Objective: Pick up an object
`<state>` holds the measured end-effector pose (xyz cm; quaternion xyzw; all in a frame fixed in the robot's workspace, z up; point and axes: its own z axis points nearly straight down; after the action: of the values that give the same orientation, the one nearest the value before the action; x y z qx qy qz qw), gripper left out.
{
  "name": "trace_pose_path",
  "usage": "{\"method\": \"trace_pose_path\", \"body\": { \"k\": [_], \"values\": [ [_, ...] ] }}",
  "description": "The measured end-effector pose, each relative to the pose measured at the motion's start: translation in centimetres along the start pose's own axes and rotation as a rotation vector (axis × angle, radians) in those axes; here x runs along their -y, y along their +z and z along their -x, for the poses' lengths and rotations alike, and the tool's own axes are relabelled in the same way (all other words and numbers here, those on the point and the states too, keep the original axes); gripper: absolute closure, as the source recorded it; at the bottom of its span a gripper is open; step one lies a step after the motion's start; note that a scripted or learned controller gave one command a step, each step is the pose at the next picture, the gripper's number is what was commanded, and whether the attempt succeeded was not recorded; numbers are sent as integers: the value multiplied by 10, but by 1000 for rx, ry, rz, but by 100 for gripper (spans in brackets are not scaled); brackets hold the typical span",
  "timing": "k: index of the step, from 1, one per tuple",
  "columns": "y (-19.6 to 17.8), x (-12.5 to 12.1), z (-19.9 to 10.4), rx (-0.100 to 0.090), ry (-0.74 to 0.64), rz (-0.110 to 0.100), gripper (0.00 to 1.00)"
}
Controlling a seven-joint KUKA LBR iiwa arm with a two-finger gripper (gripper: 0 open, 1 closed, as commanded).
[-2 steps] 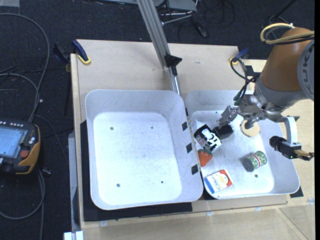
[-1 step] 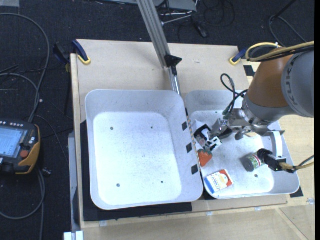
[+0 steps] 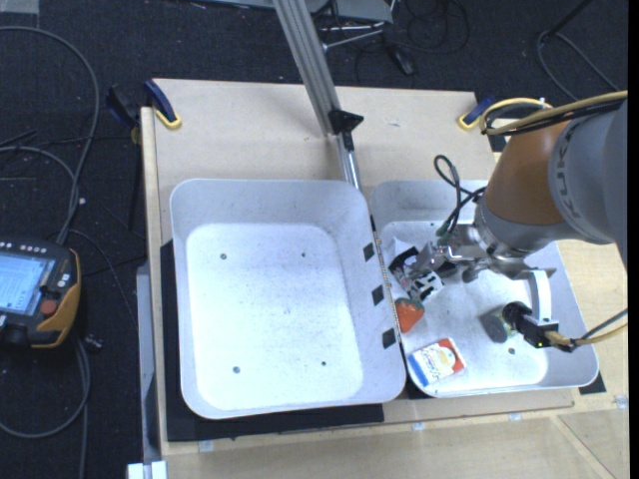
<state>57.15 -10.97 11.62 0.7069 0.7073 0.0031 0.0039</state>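
the gripper (image 3: 417, 279) hangs low in the right bin (image 3: 569, 367), and i cannot tell how its jaws stand; the small orange-red object (image 3: 408, 314) lies just below it, by the bin's left wall.

Tool (image 3: 417, 279) low (wrist bent leftward)

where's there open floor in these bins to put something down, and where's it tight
The left bin offers a wide bare floor from wall to wall. The right bin is tight: the hand hangs by the divider, with an orange-red object just under it, a white packet at the front and a dark object beside. A narrow bare strip lies between packet and dark object.
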Motion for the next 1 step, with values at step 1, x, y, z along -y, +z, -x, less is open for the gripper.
{"method": "trace_pose_path", "body": {
  "k": [1],
  "values": [
    [-10,0,-1,-1,-1,0,100]
  ]
}}
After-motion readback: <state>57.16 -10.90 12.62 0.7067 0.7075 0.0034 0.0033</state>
